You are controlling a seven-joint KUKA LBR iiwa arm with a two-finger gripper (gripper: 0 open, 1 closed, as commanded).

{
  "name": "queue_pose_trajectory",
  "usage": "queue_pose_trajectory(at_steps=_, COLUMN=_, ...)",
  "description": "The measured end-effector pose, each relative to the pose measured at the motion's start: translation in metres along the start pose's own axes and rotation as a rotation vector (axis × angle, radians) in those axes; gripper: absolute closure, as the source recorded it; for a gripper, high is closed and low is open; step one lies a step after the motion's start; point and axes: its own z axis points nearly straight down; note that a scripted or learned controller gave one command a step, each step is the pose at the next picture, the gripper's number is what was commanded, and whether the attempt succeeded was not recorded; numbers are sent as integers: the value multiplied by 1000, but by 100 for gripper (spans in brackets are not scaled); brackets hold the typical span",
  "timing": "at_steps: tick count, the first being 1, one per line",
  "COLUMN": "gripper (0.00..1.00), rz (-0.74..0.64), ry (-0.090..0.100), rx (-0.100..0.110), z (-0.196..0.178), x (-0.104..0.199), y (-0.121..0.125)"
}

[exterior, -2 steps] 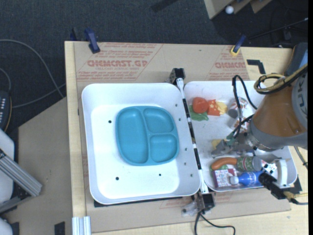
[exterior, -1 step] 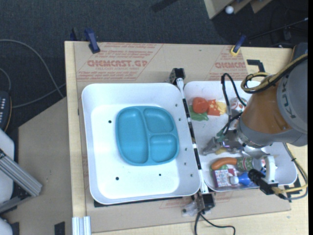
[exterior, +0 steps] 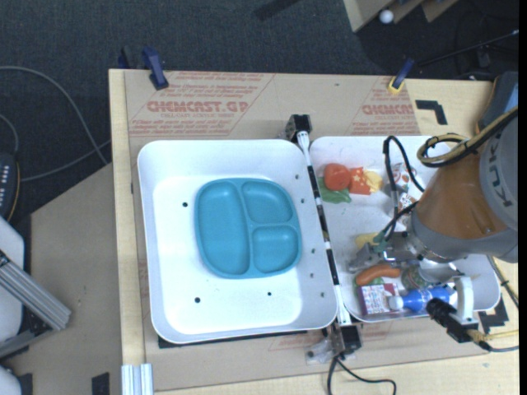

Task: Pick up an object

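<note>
My gripper (exterior: 377, 257) is low in the right bin (exterior: 350, 151), near its front left part, with the arm's orange band (exterior: 453, 208) above it. Right under it lies an orange sausage-shaped toy (exterior: 381, 271). A small yellow-green item (exterior: 368, 240) sits just behind the gripper. In front lie a red-and-white box (exterior: 375, 297) and a blue bottle (exterior: 425, 299). At the back of the bin are a red vegetable toy with a green stalk (exterior: 339, 178), a yellow piece (exterior: 375, 183) and a small printed packet (exterior: 402, 178). Nothing is visibly lifted.
The left bin (exterior: 165, 220) holds a blue divided plate (exterior: 247, 225). A black divider rail (exterior: 319, 220) runs between the bins. A black cable (exterior: 395, 151) loops from the arm over the right bin's back. The arm covers the bin's right half.
</note>
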Motion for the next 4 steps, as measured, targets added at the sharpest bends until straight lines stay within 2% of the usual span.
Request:
queue_pose_trajectory(at_steps=1, gripper=100, rz=1, ry=0, rx=-1, z=-10, x=0, y=0)
queue_pose_trajectory(at_steps=2, gripper=0, rz=1, ry=0, rx=-1, z=-10, x=0, y=0)
queue_pose_trajectory(at_steps=4, gripper=0, rz=-1, ry=-2, rx=-3, z=0, x=-6, y=67)
